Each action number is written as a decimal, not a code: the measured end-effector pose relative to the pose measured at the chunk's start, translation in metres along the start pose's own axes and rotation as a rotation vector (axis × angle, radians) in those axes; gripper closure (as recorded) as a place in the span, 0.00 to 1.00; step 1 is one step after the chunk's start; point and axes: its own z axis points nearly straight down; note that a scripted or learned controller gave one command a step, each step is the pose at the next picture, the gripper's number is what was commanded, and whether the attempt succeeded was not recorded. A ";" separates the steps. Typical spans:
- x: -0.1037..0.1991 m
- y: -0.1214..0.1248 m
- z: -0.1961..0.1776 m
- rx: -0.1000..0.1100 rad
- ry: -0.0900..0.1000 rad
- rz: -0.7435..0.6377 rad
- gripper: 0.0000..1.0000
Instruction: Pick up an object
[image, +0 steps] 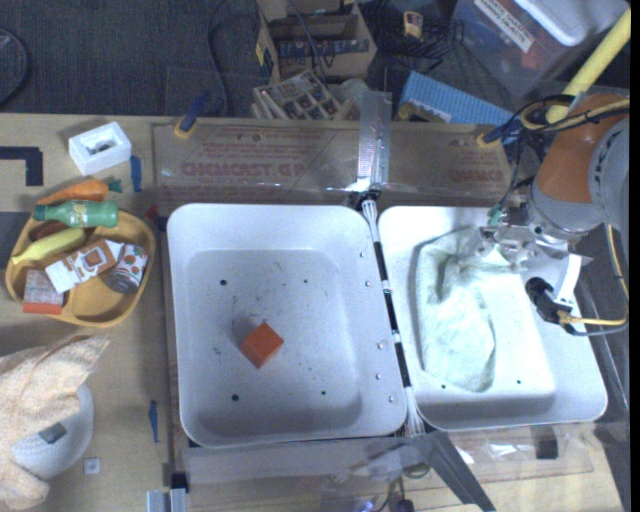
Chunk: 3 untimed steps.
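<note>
A pale greenish-white cloth (457, 325) lies crumpled in the right bin (560, 390). Its upper edge is drawn up into a peak that runs to my gripper (493, 238), which hangs over the bin's far right part. The fingers are shut on that corner of the cloth. A small orange block (262, 344) sits alone on the floor of the left bin (200, 250), far to the left of the gripper.
A yellow bowl (95, 305) of toy food stands left of the bins, with a beige cloth (45, 400) below it. A clear panel (270, 160) and boxes lie behind the bins. A cable (590, 322) loops off the wrist at the right.
</note>
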 end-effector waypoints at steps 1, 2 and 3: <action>-0.022 0.025 -0.117 0.003 0.001 -0.112 0.00; 0.002 -0.042 -0.047 0.006 0.004 -0.281 0.00; 0.059 -0.002 -0.005 -0.007 0.000 -0.385 0.00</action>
